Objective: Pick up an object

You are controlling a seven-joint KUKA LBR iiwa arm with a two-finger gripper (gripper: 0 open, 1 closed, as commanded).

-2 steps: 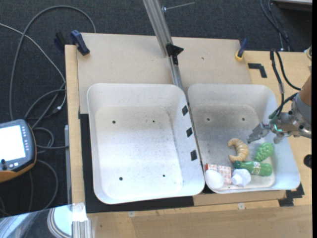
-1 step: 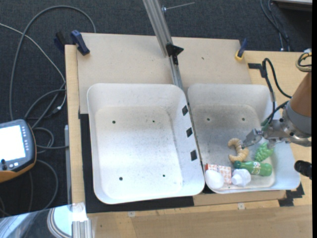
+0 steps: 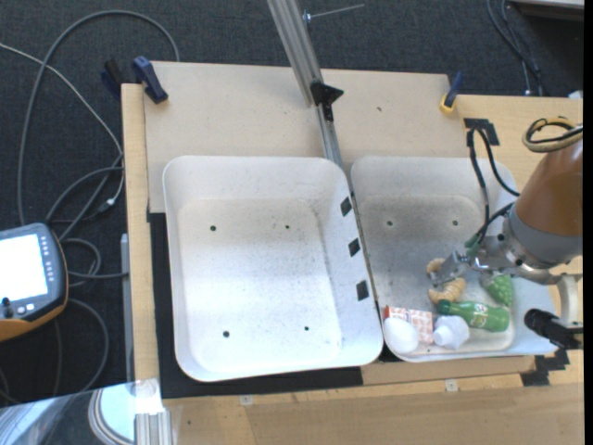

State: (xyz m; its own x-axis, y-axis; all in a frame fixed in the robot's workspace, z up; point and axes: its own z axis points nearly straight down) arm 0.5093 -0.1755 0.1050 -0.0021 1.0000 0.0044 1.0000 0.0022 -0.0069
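Observation:
In the right bin (image 3: 408, 202), a cluster of small objects lies in the near right corner. It includes a tan lumpy piece (image 3: 439, 269) and a second tan piece (image 3: 450, 291). With them are a green bottle (image 3: 484, 316), a green rounded item (image 3: 500, 289), a red and white packet (image 3: 414, 318) and a white round object (image 3: 400, 336). My gripper (image 3: 460, 261) reaches in from the right and sits low over this cluster, right beside the upper tan piece. The wrist hides how the gripper meets that piece.
The left bin (image 3: 185, 211) stands next to the right one, with a raised divider (image 3: 354, 248) between them. A metal pole (image 3: 301, 44) slants up from the back of the bench. Cables (image 3: 477, 170) hang along the right bin's far right side.

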